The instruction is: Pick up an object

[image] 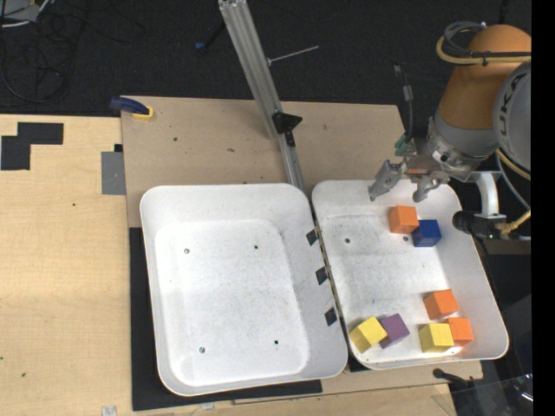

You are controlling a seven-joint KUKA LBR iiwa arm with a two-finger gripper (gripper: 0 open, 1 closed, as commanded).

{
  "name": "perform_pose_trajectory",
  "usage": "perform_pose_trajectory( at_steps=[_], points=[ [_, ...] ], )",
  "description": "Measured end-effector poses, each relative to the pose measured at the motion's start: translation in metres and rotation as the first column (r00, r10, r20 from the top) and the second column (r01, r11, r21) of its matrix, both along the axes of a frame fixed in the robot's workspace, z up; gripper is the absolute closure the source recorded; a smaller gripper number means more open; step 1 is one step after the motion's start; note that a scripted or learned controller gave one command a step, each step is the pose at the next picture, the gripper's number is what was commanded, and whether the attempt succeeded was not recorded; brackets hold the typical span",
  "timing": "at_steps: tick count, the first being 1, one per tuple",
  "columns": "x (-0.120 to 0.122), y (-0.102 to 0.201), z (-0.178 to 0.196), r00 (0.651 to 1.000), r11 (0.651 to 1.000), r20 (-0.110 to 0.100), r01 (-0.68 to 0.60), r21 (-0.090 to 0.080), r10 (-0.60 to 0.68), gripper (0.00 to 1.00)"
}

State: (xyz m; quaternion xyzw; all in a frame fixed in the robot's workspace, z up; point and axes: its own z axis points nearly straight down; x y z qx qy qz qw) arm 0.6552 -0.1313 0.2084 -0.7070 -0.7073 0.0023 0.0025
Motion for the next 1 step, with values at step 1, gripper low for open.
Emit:
perform_pose_trajectory(
  at_steps=[1],
  points=[
    [-0.0005,-0.0005,-0.0651,1.0,1.0,-0.003,0.001,0.001,-0.001,0.0]
  ],
)
